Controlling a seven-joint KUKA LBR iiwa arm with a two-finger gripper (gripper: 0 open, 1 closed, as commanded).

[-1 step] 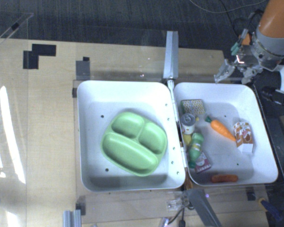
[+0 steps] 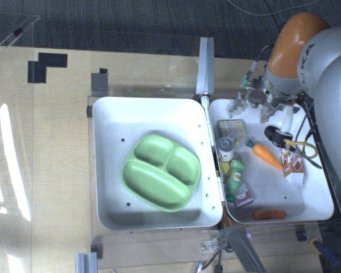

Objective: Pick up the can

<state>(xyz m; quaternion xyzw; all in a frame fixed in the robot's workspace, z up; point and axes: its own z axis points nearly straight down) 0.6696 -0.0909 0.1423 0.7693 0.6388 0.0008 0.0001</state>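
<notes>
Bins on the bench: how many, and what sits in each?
2. The left bin holds a green divided tray. The right bin holds the can, a carrot, a green bottle and other small items, some possibly hidden under the arm.

shallow white plastic bins (image 2: 102, 152): 2 | green three-compartment plastic tray (image 2: 162, 171): 1 | small silver-topped metal can (image 2: 226, 147): 1 | green plastic bottle (image 2: 235, 174): 1 | orange plastic carrot (image 2: 266, 155): 1 | red sausage-shaped toy (image 2: 269, 214): 1 | grey mesh-patterned flat piece (image 2: 231, 128): 1
</notes>
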